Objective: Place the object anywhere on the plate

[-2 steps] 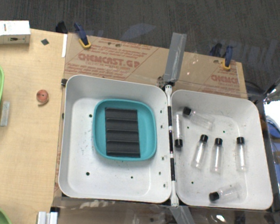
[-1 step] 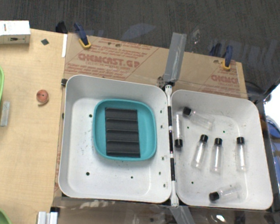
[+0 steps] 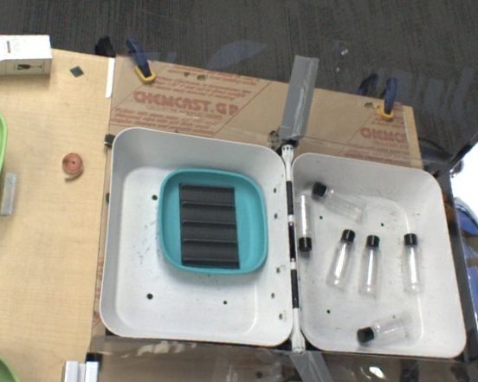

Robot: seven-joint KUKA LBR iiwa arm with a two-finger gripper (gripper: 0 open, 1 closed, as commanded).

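Teal plate (image 3: 214, 220) in left bin (image 3: 127, 241); 6 vials (image 3: 371, 264) in right bin (image 3: 440, 256)

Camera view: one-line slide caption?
Teal plate holding a black ridged insert in the left bin; six black-capped clear vials scattered in the right bin.

arm pose cannot be told, wrist angle cannot be told, gripper state cannot be told, gripper height over the worktop cannot be told
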